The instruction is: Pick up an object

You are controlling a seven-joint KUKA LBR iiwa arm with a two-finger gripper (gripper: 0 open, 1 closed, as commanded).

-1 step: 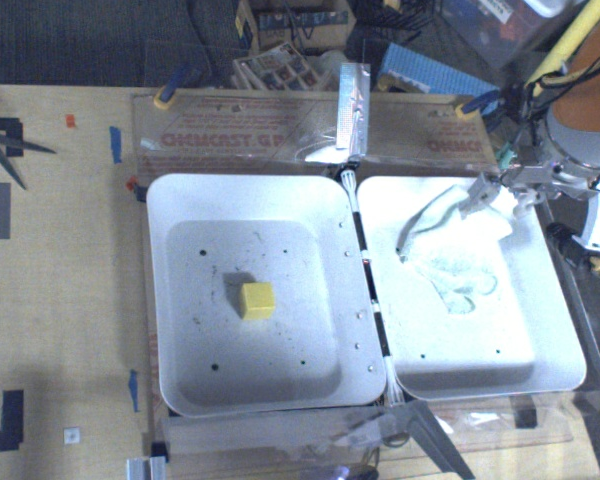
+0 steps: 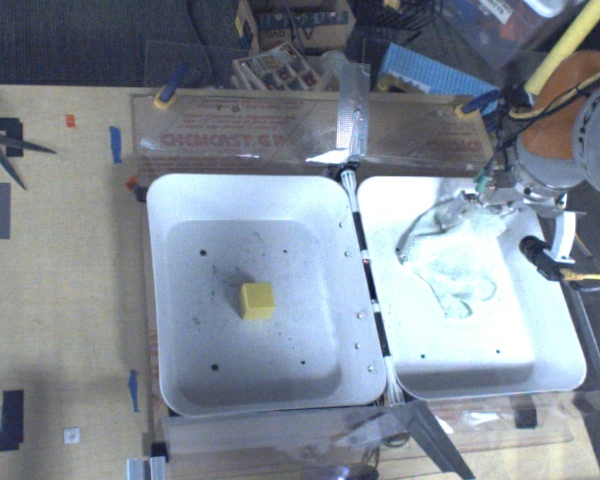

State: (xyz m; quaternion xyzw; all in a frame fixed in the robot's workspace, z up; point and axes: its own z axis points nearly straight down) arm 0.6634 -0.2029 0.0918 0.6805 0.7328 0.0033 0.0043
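Camera view shows the pick not yet made, by the look of it: the yellow block (image 2: pixel 258 300) lies alone near the middle of the left bin (image 2: pixel 170 208). The right bin (image 2: pixel 550 368) holds a crumpled clear plastic piece (image 2: pixel 458 268). The pincer (image 2: pixel 500 190) hangs at that bin's 1 o'clock corner; its state cannot be told.

You look down from one fixed camera above the desk (image 2: pixel 50 298), tilted at a slant, so the far clutter fills the top edge. Both bins sit mid-frame: left bin (image 2: pixel 180 208), right bin (image 2: pixel 540 368). The arm (image 2: pixel 570 138) enters from your right, at middling range.
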